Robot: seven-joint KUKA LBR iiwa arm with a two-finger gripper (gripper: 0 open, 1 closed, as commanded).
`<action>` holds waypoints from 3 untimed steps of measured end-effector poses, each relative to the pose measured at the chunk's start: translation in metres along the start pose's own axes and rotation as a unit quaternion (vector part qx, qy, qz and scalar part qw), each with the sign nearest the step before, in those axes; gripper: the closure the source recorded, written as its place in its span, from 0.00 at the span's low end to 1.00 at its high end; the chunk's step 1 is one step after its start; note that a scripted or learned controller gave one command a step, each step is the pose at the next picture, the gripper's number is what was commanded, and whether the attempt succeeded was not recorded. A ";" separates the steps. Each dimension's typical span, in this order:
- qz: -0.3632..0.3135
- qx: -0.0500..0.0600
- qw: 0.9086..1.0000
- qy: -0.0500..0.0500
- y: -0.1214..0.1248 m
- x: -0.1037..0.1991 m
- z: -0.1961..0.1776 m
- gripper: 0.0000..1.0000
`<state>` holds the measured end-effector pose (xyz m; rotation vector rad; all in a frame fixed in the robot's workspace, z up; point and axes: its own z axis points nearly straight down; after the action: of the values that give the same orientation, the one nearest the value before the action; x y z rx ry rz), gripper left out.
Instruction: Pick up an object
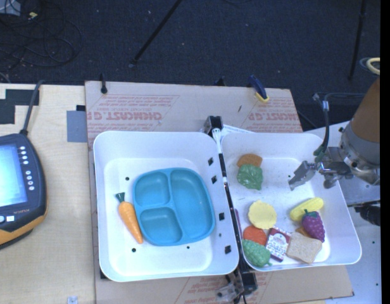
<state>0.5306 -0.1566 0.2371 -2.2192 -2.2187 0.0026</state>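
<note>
You get an evenly lit table (49, 113), bright from above, while the floor beyond it falls into deep darkness with only faint cable outlines. The two white bins (113, 258) sit close to washed out, their walls nearly blending with their floors. Shadows are soft and short: a thin one hugs the blue tray (173, 204), another lies under the carrot (130, 221). The handheld screen (8, 176) at your left glows pale blue and is overexposed. Overall sharpness is modest; the end effector (307, 171) looks slightly smeared, and small toy details are grainy.
</note>
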 end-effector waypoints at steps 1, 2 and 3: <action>-0.002 0.004 1.000 0.002 0.007 0.042 0.088 0.00; 0.000 0.000 1.000 0.000 -0.006 0.054 0.153 0.00; -0.002 -0.005 1.000 -0.001 0.097 0.054 0.148 0.00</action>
<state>0.6268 -0.1022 0.0885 -2.2207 -2.2297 -0.0060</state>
